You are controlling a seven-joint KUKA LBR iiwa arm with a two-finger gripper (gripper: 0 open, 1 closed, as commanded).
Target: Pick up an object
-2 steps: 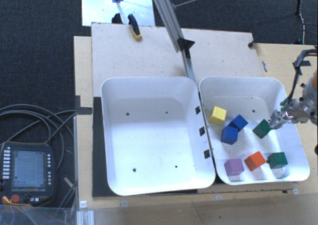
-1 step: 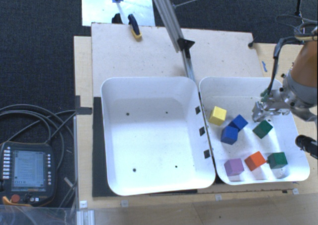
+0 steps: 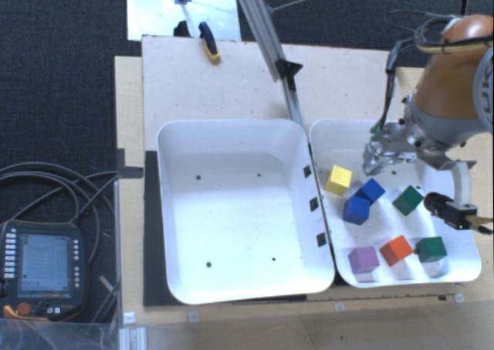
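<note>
Purple cube (image 3: 363, 259) sits at the right bin's (image 3: 463, 270) front edge, orange cube (image 3: 397, 249) just beside it, one green cube (image 3: 431, 248) toward the front right corner. Mid-bin: two blue cubes (image 3: 363, 202) touching, yellow cube (image 3: 338, 179) near the left wall, another green cube (image 3: 407, 200) right of the blues. Gripper (image 3: 380, 157) hangs over the bin's back half, above and just behind the blue pair, right of yellow. Fingers look close together with nothing between them, though blur leaves their spread uncertain. Left bin (image 3: 231, 136) alongside. Pendant (image 3: 45, 267) off the bench's left edge.
</note>
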